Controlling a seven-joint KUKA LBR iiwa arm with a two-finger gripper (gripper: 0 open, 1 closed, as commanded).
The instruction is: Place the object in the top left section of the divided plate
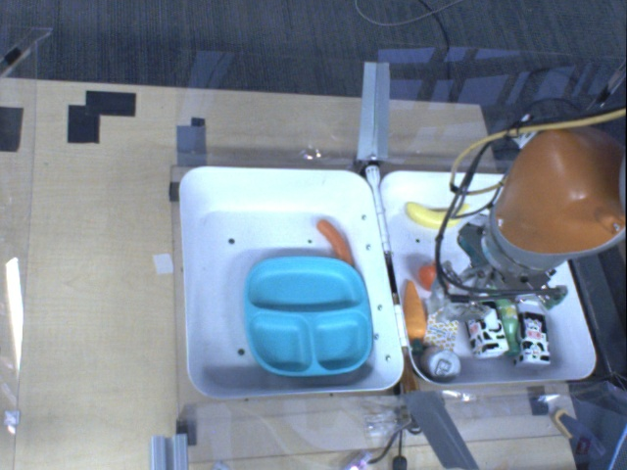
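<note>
A blue divided plate (308, 314) lies in the left bin (211, 262), with one wide section on its far side and two smaller ones nearer the front. An orange sausage-like piece (334, 239) rests on the bin floor just behind the plate's right end. The arm's orange band (563, 192) hangs over the right bin (584, 360), and the gripper (495, 292) reaches down among the objects there. An orange carrot (415, 311) and a small red-orange piece (428, 275) lie to the gripper's left. The wrist hides the fingers.
The right bin also holds a yellow banana (428, 214) at the back, two black-and-white cow-print cartons (507, 332), a green item (507, 313), a spotted packet (442, 332) and a small round tin (443, 364). A metal divider (385, 253) separates the bins.
</note>
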